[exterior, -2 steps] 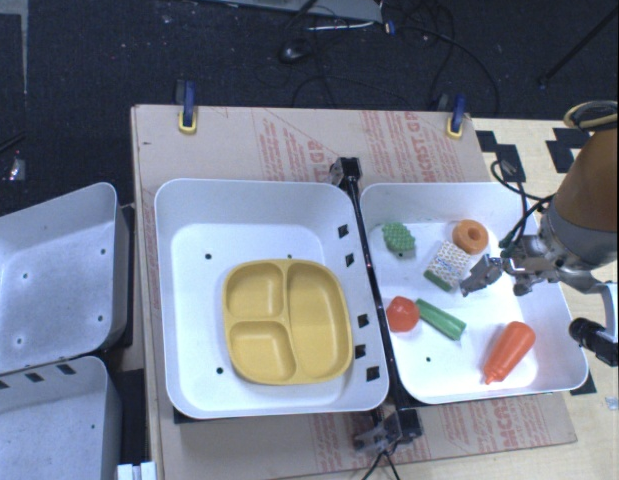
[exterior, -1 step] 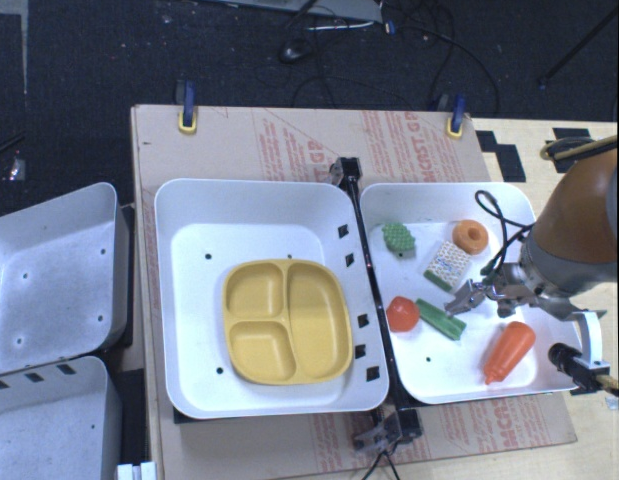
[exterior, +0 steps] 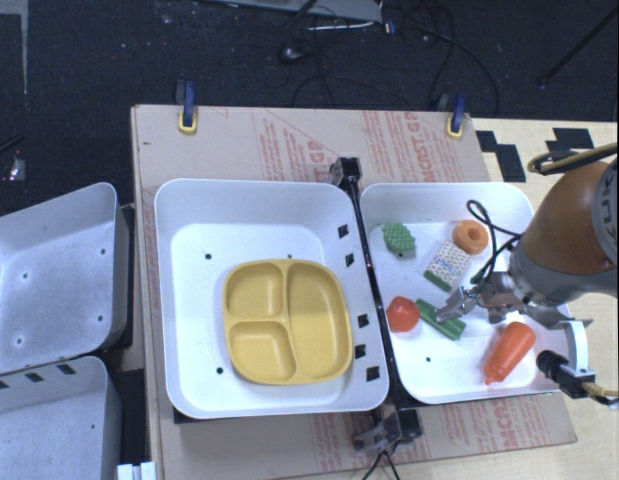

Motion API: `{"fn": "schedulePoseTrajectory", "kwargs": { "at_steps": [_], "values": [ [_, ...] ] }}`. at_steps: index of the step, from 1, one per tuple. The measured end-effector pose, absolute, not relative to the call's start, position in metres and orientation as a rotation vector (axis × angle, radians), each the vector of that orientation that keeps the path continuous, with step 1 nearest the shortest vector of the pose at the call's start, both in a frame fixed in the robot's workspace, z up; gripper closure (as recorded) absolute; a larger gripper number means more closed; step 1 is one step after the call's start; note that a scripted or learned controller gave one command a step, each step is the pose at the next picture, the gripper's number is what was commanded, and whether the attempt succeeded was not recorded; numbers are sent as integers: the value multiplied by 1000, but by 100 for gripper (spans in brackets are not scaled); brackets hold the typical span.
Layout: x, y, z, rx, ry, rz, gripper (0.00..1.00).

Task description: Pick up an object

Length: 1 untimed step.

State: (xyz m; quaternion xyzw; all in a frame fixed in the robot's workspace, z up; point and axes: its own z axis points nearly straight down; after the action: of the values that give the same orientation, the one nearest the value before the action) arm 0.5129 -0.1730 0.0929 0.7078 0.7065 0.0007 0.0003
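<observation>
The right bin (exterior: 509, 200) holds several small things: a green knobbly piece (exterior: 397, 238), an orange ring (exterior: 471, 236), a white patterned box (exterior: 448, 263), a red tomato-like ball (exterior: 403, 314), a dark green stick (exterior: 441, 320) and an orange carrot (exterior: 508, 351). My gripper (exterior: 457, 306) reaches in from the right, low over the green stick and just below the patterned box. Its metal fingers (exterior: 450, 311) point left and look close together right at the stick's upper side. I see nothing lifted between them.
The left bin (exterior: 189, 213) bears a yellow three-part plate (exterior: 287, 321). A black divider (exterior: 365, 268) runs between the bins. Grey trays (exterior: 49, 268) lie off the bench at the left. Clamps (exterior: 187, 108) pin the board's far edge.
</observation>
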Motion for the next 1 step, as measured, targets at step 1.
{"fn": "schedulePoseTrajectory", "kwargs": {
  "at_steps": [1],
  "values": [
    [515, -173, 105, 2220, 2216, 8, 100]
  ]
}}
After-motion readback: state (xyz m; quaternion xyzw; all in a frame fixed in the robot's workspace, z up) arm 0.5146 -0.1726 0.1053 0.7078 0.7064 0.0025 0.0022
